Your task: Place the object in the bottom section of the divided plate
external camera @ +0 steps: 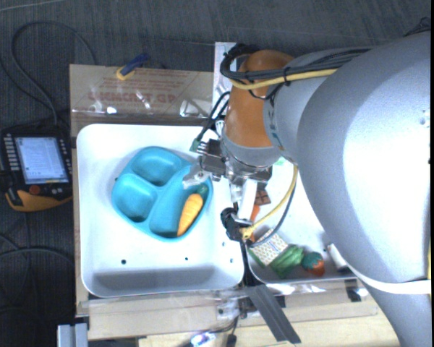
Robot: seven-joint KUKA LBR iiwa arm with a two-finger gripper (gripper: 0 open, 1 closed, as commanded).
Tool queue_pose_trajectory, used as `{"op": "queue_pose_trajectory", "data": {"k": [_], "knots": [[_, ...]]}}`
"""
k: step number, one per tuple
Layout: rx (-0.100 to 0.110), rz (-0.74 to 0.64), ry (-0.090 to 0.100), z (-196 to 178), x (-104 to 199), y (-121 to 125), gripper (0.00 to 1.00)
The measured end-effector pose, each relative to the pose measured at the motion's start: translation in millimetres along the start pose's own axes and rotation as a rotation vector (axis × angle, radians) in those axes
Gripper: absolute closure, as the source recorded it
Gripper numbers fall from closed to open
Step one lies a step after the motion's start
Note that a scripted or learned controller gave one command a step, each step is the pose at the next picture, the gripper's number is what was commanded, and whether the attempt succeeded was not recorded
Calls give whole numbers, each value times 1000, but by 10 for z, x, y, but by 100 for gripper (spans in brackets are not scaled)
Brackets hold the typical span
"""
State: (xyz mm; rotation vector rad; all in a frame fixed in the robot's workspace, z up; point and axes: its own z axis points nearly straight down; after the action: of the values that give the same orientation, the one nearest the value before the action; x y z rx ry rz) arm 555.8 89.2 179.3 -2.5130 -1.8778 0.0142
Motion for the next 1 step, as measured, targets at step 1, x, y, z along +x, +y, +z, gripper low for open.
{"op": "queue_pose_trajectory", "data": {"k": [1], "knots": [[-4,-89,-3,-12,-501,87,0]]}}
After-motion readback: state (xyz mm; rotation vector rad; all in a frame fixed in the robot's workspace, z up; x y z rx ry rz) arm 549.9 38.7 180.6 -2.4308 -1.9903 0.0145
